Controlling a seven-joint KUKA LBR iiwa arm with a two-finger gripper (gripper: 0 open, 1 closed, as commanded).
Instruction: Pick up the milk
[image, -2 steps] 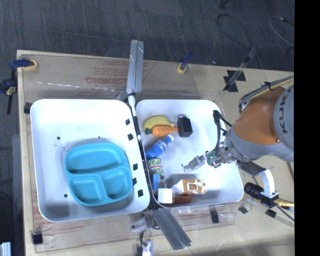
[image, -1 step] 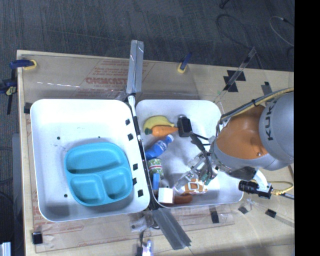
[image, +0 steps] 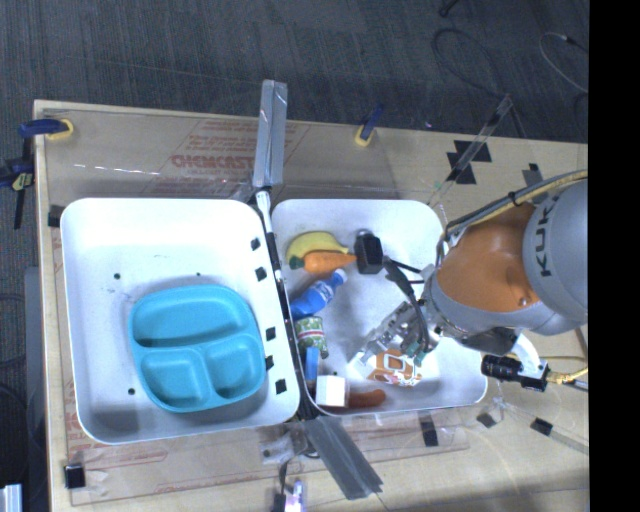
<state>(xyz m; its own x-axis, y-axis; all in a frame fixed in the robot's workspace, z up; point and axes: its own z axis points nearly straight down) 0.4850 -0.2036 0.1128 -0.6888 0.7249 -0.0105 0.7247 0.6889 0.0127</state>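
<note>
The milk (image: 393, 371) is a small white carton with orange print, lying flat near the front of the right bin (image: 455, 392). My gripper (image: 407, 336) hangs down from the orange-banded wrist (image: 485, 270), directly over the carton's far edge and very close to it or touching it. The wrist hides how the gripper meets the carton.
The right bin also holds a banana (image: 315, 243), a carrot (image: 328, 262), a blue bottle (image: 316, 296), a small can (image: 310, 330), a white block (image: 330, 388), a brown sausage (image: 364, 398) and a black object (image: 368, 250). A blue divided tray (image: 198, 345) lies in the left bin (image: 90, 250).
</note>
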